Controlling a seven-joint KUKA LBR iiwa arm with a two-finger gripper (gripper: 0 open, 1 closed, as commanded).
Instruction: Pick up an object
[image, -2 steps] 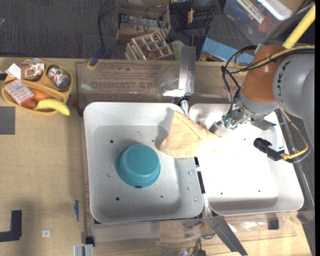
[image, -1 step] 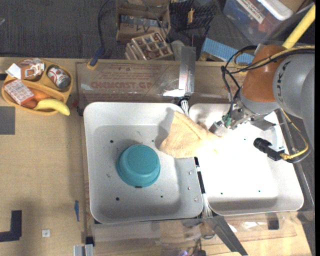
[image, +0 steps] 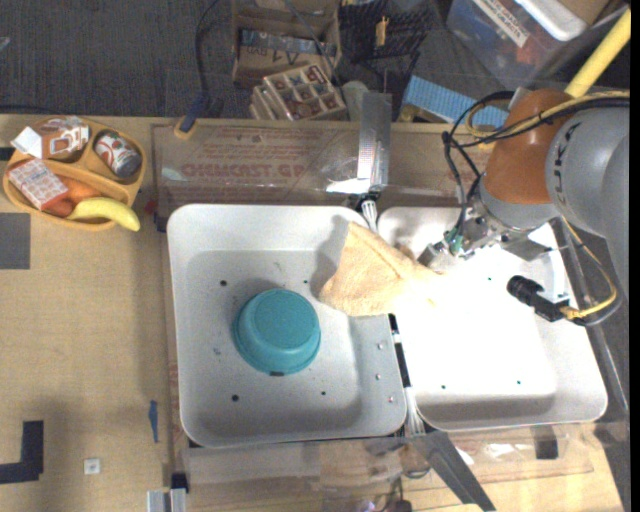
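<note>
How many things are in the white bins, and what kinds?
Bowl, teal: 1
Cloth, tan, draped over the wall between the bins: 1
Total: 2

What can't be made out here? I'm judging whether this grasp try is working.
- Gripper: small and blurred in the camera view; finger state unreadable.
- Tan cloth: draped over the wall between the bins; whether the gripper grips its right edge is unclear.
- Teal bowl: lies upside down, inside hidden.
- Arm: cut off by the right edge.
</note>
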